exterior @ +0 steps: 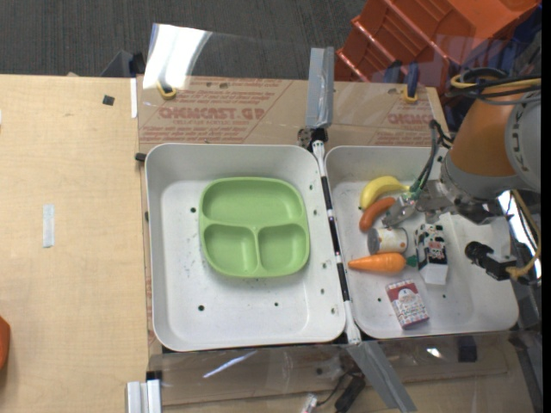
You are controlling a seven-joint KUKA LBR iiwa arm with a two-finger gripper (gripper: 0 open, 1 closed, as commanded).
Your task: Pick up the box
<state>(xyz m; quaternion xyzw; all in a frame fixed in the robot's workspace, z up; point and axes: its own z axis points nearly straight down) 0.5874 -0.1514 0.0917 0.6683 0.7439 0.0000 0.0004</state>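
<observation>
1. Nearest the camera we logged a small red-and-white box (407, 305), lying flat near the front of the right bin (482, 321), apart from the other items.
2. We took that box for the task's thing, though a second small boxy item, white with dark print (435, 252), stood just behind it near the gripper; which one was meant we judged unclear.
3. Just beside the carton we noted an orange carrot (379, 263), a white cylinder (389, 240), a banana (382, 188) and an orange-red vegetable-like piece (374, 212).
4. We saw the gripper (411, 209) low over the back cluster, near the banana and cylinder, well apart from the red-and-white box.
5. Whether its fingers were spread or closed we could not tell; nothing was visibly held.
6. In the left bin (164, 256) sat a green divided plate (256, 225), not involved.
7. Risks, as we judged them: the crowded cluster under the gripper could lead it to close on the carrot, cylinder or carton instead; a descent there could knock items against the red-and-white box and shift it; a flat box near the bin wall leaves little edge to pinch, so a slip was likely.
</observation>
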